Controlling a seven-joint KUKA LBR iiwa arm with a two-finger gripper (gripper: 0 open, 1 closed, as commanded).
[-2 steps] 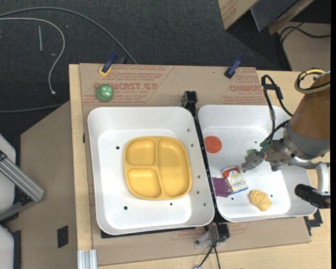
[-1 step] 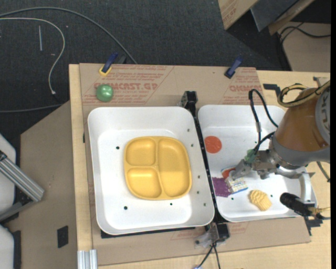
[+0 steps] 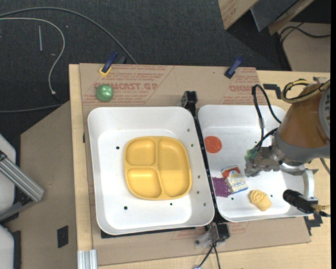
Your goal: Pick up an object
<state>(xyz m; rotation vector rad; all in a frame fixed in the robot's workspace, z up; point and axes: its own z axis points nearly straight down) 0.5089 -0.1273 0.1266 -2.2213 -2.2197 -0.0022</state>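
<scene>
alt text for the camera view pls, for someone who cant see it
A grey and orange arm reaches from the right over the right bin, which holds an orange disc, a small packet, a purple scrap and a yellow toy. The left bin holds a yellow divided plate; a green ball sits outside.

A dark grey carpet [image 3: 157, 31] covers the floor, with a thin white cable [image 3: 56, 58] looping across it at the upper left. The tabletop [image 3: 157, 84] is lined with printed brown cardboard, held at its far edge by two blue clamps [image 3: 109, 64]. Cardboard boxes [image 3: 236, 13] sit at the top right, and a metal rail [image 3: 18, 178] slants in at the left.
</scene>
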